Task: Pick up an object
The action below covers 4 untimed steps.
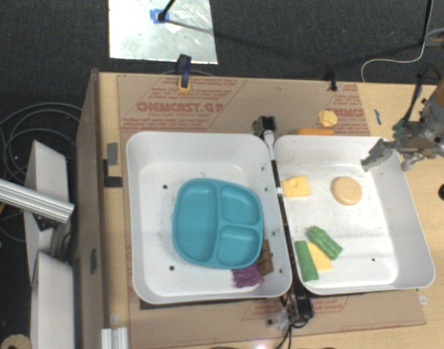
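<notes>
My gripper [391, 160] hangs over the upper right corner of the right bin [397, 267], its two fingers spread open with nothing between them. To its left and slightly lower, a round tan cookie-shaped piece [346, 190] lies on the bin floor. A yellow block [295, 187] sits by the bin's left wall. Near the front lie a green pod [324, 241], a flat green strip [305, 260] and a yellow piece [319, 256] between them.
The left bin [153, 195] holds a teal divided plate [218, 222], with a purple item [245, 276] and a brown item [266, 259] at its front right. Behind the right bin, on the cardboard, lie a yellow item [327, 117] and an orange one [315, 131].
</notes>
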Each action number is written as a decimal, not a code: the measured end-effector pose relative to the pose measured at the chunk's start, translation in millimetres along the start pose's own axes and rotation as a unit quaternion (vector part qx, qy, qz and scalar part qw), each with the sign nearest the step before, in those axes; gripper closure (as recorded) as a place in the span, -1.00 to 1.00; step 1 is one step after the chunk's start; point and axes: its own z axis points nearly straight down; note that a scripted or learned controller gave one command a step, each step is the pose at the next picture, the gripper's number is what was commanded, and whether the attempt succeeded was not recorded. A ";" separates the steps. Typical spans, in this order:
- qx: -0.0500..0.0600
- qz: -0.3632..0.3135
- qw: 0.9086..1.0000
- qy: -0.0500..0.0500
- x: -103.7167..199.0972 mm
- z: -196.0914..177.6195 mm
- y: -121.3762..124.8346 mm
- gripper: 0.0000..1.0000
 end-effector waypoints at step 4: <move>-0.002 0.000 1.000 0.000 -4.9 150.3 36.4 1.00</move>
